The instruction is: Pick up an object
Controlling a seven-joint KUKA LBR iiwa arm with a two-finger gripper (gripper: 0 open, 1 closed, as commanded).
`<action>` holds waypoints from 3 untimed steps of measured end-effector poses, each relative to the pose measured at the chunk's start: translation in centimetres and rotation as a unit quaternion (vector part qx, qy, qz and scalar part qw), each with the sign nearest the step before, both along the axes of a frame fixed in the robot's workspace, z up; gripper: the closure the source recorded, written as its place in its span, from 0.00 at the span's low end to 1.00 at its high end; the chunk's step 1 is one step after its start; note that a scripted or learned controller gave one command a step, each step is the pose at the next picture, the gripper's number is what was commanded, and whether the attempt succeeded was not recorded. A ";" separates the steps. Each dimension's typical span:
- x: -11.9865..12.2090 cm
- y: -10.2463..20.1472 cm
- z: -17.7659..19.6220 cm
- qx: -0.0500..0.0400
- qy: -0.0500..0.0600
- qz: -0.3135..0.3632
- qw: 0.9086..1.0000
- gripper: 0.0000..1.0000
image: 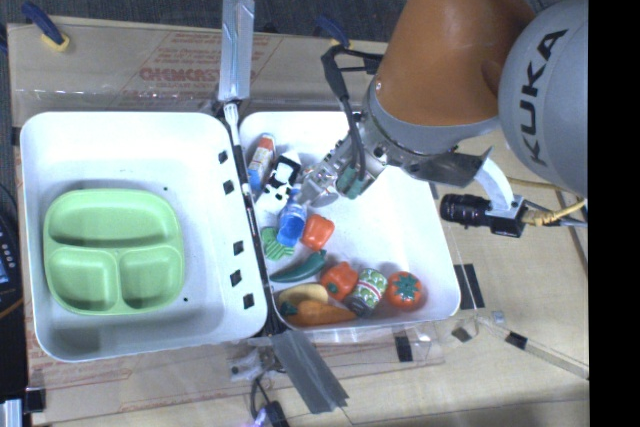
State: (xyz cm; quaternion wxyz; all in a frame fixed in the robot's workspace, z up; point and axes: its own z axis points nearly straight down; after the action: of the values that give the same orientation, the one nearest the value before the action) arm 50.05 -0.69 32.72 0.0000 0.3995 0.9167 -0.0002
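While tilted: blue bottle [291,224] near-upright

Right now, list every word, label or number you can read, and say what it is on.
"KUKA": grey arm.
Red print on the cardboard sheet behind the bins: mirrored and blurred, unreadable.
Labels on the small bottle and round can: too small to read.

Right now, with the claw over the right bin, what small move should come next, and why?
Probably a short descent toward the blue bottle. The claw hangs just above and to the right of it in the right bin, with nothing seen in its grip. The bottle lies against an orange piece, so a slight shift left first may give a cleaner approach.
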 end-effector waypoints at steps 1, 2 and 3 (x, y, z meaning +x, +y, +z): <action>0.1 0.0 1.0 0.000 0.000 0.003 1.000 1.00; -1.1 3.3 0.8 0.000 0.001 0.058 0.998 1.00; 4.9 2.4 -4.1 0.000 0.001 0.270 0.963 1.00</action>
State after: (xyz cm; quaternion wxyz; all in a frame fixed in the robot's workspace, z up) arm 54.92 1.71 28.60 -0.0012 0.1369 0.9906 -0.0007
